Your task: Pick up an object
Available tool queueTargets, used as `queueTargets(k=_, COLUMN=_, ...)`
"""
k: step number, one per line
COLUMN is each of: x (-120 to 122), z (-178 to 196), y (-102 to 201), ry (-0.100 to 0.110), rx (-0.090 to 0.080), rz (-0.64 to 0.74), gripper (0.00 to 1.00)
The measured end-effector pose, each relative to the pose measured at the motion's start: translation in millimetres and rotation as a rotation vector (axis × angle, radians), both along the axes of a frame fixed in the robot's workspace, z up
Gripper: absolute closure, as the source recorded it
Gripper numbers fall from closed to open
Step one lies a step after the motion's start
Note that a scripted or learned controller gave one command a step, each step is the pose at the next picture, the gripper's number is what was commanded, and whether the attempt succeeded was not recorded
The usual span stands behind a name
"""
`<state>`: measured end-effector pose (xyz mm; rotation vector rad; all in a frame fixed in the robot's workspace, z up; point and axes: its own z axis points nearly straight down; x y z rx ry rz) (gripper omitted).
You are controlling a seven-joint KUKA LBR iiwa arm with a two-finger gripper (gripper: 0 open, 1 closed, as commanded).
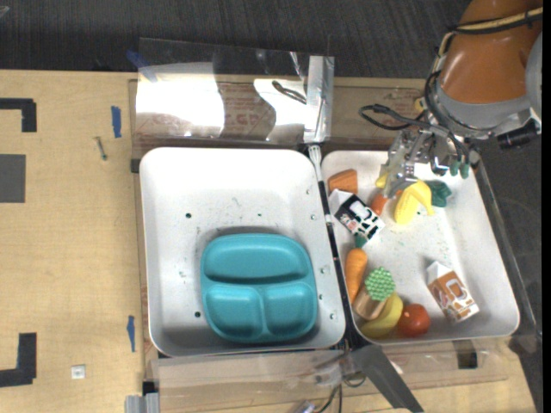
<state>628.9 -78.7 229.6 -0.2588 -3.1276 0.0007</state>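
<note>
Toys are piled in the right bin (504, 304); the hand (403, 172) is hung over them, its grip cannot be told; lowering is needed next.

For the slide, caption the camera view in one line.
The arm's pincer sits above the yellow toy in the right bin; a teal divided tray lies in the left bin.

White bins: two, one (164, 188) well left of the pincer (411, 166), one (491, 256) beneath it. Teal divided trays: one (256, 286), far left and below the pincer. Yellow toys just under the pincer: one (411, 203). Black-and-white items: one (357, 216). Carrots: one (355, 269). Small cartons: one (452, 292). Red tomatoes: one (415, 318). Green brush-like items: one (379, 280).
</note>
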Motion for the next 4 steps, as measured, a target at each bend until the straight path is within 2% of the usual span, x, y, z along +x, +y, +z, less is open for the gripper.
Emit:
queueTargets(k=1, x=17, z=39, y=8, ry=-0.011, rx=0.0, rz=0.173, gripper=1.0)
queueTargets(k=2, x=36, z=44, y=37, ry=-0.01, rx=0.001, rz=0.238, gripper=1.0)
queueTargets(k=3, x=-43, z=31, y=42, ry=-0.003, rx=0.002, rz=0.443, gripper=1.0)
queueTargets(k=4, x=-47, z=-17, y=48, ry=0.001, rx=0.004, rz=0.502, gripper=1.0)
